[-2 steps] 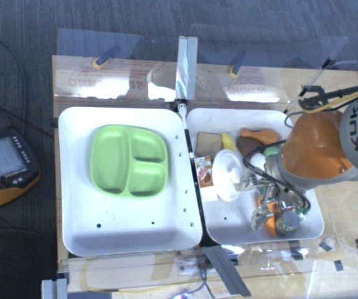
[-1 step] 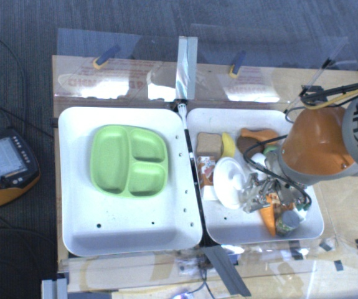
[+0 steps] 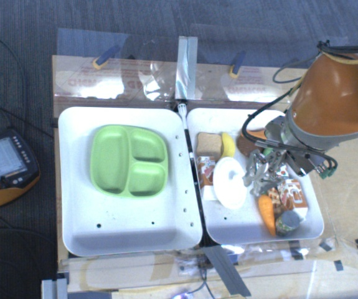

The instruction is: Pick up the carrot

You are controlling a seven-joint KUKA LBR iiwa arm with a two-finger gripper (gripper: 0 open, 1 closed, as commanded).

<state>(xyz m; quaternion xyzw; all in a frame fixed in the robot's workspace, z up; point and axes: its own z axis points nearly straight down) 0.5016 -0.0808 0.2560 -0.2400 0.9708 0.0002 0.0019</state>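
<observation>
Hovering just above the carrot (image 3: 266,213) in the right bin (image 3: 314,228), gripper (image 3: 263,178), finger state impossible to tell.

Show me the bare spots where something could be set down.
Left bin: white floor in front of the green divided plate, and a strip along its left wall. Right bin: crowded; carrot, white disc and packets leave only a near-left patch.

Your arm (image 3: 331,98) reaches in from the right, its orange band uppermost; the wrist bends downward; your pincer (image 3: 263,176) hangs low, pointing down; you cannot tell from here how its fingers stand.
</observation>
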